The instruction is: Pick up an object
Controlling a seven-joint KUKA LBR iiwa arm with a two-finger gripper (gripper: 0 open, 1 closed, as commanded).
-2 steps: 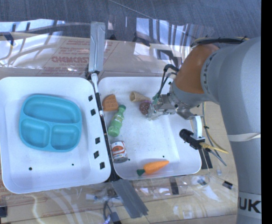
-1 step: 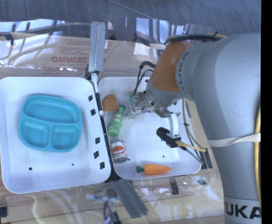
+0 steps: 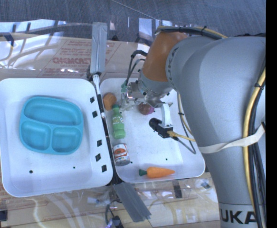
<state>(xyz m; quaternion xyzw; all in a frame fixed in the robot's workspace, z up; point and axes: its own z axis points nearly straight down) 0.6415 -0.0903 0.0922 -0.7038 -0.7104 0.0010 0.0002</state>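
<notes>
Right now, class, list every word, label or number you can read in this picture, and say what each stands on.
"UKA": white letters on the arm's base, cut off at the left.
Red print on the cardboard behind the bins: too blurred to read.
Label on the small can: too small to read.

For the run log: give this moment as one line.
gripper: low in right bin, near purple item | hold: none seen | bottle, can, carrot: lying | blue tray: left bin

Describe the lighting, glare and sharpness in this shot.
Camera view: bright, even light whitens both bins, the left bin nearly washed out; glare streaks on the shiny sheeting along the top and bottom edges; the carrot casts little shadow; the arm looms large and slightly soft; small objects look blurry.
</notes>
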